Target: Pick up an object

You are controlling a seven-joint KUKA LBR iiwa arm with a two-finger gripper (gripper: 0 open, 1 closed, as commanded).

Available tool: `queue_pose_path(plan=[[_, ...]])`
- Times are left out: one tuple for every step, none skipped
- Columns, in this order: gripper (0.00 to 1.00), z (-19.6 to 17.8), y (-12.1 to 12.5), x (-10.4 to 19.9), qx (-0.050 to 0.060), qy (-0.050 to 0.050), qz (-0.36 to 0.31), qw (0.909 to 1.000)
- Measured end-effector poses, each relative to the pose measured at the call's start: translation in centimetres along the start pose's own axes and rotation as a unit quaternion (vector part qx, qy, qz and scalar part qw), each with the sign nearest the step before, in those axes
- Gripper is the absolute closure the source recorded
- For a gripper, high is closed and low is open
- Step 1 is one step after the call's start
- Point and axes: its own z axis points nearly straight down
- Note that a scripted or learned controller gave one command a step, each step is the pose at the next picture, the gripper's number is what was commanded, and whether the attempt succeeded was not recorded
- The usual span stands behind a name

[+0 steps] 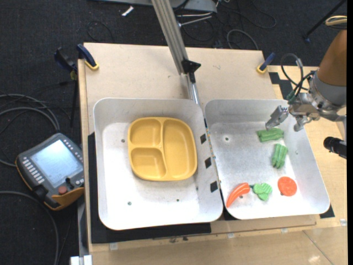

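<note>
your gripper (288, 118) hangs over the upper right part of the right bin (314, 170), fingers (277, 116) spread apart with nothing between them. the nearest piece, a green toy vegetable (269, 135), lies flat on the bin floor just below and left of the left fingertip; you can't tell from this slant whether they touch. a second green piece (279, 155) lies just below it. along the near edge you have an orange carrot-like piece (238, 192), a small green leafy piece (262, 190) and a red-orange round piece (287, 186). the left bin (110, 203) holds a yellow divided tray (162, 148).
</note>
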Motion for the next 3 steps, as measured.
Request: queue_pose_path(plan=[[0.00,0.0,0.0,0.0,0.000,0.000,0.000,1.0000],[0.00,6.2,-0.4,-0.5,0.003,0.001,0.002,1.0000],[0.00,10.7,0.0,-0.4,-0.005,-0.001,0.001,1.0000]])
